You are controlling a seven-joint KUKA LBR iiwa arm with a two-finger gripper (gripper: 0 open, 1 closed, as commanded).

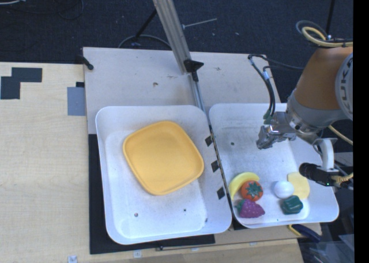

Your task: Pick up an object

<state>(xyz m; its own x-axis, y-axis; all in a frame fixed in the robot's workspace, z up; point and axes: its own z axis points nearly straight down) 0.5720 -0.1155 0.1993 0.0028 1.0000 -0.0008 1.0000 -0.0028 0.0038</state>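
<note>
My gripper (pixel 266 140) hangs over the middle of the right bin (pixel 242 126), above bare bin floor, with nothing visibly between its fingers. Toy items lie along that bin's front edge: a yellow banana (pixel 243 180), a red tomato (pixel 252 190), purple grapes (pixel 251 209), a white ball (pixel 283 188), a green block (pixel 292 205) and a pale yellow piece (pixel 300 184). They sit in front of the gripper, apart from it.
A yellow square plate (pixel 163 156) lies in the left bin (pixel 109 141). A slanted metal bar (pixel 174 25) rises behind the bins. Cables (pixel 266 83) loop near the arm at the right bin's back.
</note>
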